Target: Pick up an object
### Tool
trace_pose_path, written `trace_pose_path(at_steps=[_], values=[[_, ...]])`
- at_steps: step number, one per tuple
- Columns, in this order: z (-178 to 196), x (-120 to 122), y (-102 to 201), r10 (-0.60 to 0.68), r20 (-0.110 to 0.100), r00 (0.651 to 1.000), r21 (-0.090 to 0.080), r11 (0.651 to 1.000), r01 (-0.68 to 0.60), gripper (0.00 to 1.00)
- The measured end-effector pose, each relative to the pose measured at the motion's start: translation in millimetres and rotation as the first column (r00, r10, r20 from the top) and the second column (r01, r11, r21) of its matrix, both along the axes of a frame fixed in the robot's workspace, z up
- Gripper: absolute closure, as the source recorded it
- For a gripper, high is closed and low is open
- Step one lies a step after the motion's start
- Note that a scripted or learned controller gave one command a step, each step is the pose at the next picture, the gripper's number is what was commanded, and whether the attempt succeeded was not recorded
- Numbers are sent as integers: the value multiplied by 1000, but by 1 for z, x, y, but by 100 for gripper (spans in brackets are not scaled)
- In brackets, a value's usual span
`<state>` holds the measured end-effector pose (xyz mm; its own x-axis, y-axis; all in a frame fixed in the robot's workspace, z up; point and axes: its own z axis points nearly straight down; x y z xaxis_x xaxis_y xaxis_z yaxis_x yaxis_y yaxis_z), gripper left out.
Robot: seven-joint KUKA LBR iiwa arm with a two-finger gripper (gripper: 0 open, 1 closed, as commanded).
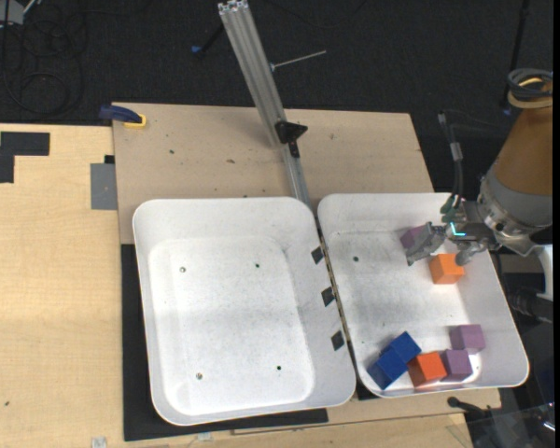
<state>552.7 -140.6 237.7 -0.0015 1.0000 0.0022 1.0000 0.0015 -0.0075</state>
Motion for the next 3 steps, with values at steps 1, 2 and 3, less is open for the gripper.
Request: trace_pose_path(at_steps=[1,2,3], values=[[2,1,-1,-3,4,1000,-1,1000,3,0],[-61,-2,-5,-3,-2,1000,0,1000,3,0],[-122,-6,-13,-3,-3,1000,0,1000,3,0]])
